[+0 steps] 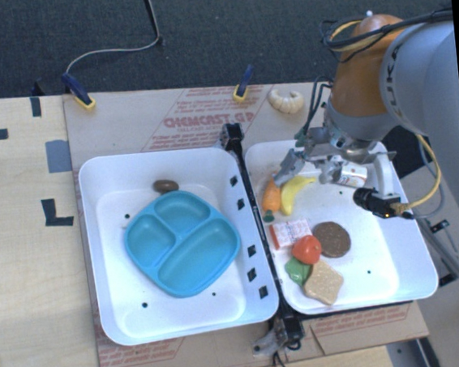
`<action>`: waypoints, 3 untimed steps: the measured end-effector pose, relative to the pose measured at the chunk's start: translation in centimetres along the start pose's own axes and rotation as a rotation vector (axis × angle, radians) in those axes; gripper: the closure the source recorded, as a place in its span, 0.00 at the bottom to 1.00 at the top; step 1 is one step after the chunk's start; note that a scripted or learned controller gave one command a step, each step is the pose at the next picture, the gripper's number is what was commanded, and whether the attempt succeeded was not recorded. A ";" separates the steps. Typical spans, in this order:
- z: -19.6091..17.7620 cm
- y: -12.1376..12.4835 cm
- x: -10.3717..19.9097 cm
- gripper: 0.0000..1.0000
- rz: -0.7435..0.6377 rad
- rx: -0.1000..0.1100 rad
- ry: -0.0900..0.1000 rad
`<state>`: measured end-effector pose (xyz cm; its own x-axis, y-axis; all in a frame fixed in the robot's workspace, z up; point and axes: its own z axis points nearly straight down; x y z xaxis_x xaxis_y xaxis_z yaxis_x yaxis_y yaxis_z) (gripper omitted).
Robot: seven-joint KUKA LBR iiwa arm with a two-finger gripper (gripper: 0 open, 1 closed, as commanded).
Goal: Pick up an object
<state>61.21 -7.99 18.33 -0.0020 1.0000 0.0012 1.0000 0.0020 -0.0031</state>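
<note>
Gripper (pixel 292 162) positioned over right bin (pixel 403 278), just above banana (pixel 292 191) and carrot (pixel 271 195). Tomato (pixel 307 249), brown disc (pixel 331 239) and bread slice (pixel 323 282) nearby. Blue divided plate (pixel 182 241) occupies left bin (pixel 111 297)

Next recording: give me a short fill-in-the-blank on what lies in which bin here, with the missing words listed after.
1. The blue divided plastic plate lies in the ____ white bin.
2. The yellow toy banana lies just right of the ____ toy carrot.
3. The red toy tomato lies left of the round ____ disc.
4. The grey arm's gripper hangs above the ____ bin.

Missing words: left; orange; brown; right
</note>
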 end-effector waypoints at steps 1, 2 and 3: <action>-0.1 0.1 3.6 0.00 -0.001 -0.001 -0.001; -0.1 0.1 3.5 0.00 0.000 -0.001 -0.001; -0.1 0.1 3.5 0.00 0.000 -0.001 -0.001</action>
<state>61.27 -4.45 18.39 -0.0020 1.0000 0.0003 1.0000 0.0020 -0.0023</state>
